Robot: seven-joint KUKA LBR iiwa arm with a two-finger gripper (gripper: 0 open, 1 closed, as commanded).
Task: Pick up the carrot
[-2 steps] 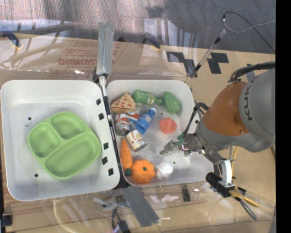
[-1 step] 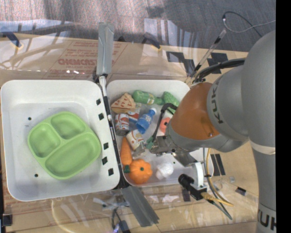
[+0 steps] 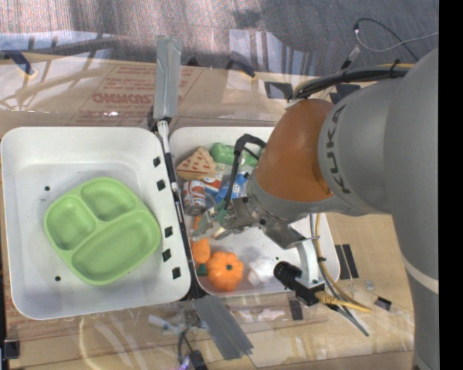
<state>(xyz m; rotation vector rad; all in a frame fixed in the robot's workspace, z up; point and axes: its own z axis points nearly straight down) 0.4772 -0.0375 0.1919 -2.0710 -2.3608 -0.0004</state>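
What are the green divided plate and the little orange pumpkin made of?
The plate looks like moulded plastic: one even pale green with a soft matte sheen and rounded compartment edges. The pumpkin seems to be toy plastic or rubber, going by its uniform bright orange and smooth, slightly glossy skin; the view leaves open which.

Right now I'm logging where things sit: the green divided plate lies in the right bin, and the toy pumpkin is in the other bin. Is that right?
Not quite. The green divided plate lies in the left bin, as the camera view shows. The toy pumpkin is indeed in the other bin, the right one.
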